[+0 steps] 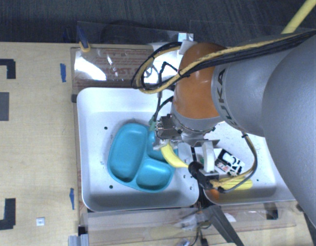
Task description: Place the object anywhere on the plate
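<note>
banana (173, 157) is the object as far as i can judge, a yellow curved piece lying at the right rim of the plate (128, 152), its upper end under the hand (167, 137). the hand sits just below the orange band of the arm (240, 81), right above the plate's right edge, and the wrist body hides its tips; whether it is apart, together or clamped on the banana i cannot tell.

outward from there, the plate is a blue divided dish lying in the left bin (91, 117), with three hollows that look bare. the banana seems to rest partly over the plate's rim and partly toward the wall between the bins; if it truly bears on the plate or just leans beside it is not clear from this slant.

the right bin (260, 188) holds a black and white packet (227, 163) and another yellow thing (235, 184) near its lower wall, beside something orange. cables loop over the arm above.

judgement: the carry looks nearly complete, with the banana at the plate. what is left is a clean release onto the plate and a withdrawal, if it is not already let go.
</note>
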